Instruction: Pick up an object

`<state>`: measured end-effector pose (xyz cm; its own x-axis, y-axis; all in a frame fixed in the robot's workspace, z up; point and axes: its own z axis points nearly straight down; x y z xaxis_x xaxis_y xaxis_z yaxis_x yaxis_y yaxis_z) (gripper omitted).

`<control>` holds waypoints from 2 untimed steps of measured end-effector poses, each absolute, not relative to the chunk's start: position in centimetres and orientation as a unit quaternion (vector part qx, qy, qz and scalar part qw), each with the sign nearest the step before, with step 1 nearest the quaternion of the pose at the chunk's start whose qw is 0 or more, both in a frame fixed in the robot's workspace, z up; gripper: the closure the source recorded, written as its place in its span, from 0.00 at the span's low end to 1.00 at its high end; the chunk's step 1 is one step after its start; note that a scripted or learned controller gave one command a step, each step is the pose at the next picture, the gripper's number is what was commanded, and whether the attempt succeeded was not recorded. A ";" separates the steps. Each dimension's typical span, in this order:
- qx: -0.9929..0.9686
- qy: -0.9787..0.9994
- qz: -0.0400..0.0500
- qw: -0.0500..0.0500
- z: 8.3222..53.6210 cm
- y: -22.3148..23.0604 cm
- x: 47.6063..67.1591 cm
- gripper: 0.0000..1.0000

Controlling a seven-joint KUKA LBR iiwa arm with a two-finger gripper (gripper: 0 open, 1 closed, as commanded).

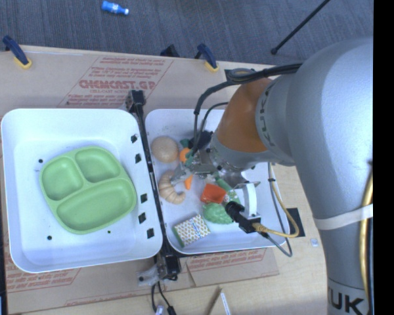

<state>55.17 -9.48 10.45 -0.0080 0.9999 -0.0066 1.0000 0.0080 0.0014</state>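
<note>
2 bins sit side by side on the bench (46, 71); the left bin (13, 176) carries a green tray (87, 188), the right bin (262, 238) carries the small things. The tool (196, 167) hangs low over the right bin's middle, the arm (295, 117) reaching in from the right. Closest to it lies the croissant (171, 188), just left and a little nearer the camera, its curve running roughly front to back; the bun (164, 148) sits beyond, a red piece (213, 193) and a green piece (217, 212) lie just right; a patterned box (192, 230) rests at the front. Whether the tool is wide, narrow or holding anything I cannot tell; the wrist hides it.
</note>
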 end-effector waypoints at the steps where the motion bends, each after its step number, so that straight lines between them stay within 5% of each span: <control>1: 0.702 0.712 -0.002 0.000 11.4 -9.3 55.2 1.00; 2: 0.702 0.712 -0.003 0.000 11.4 -9.3 55.1 0.00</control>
<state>55.15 -9.30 11.38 -0.0142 0.9999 -0.0043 0.9999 0.0142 -0.0030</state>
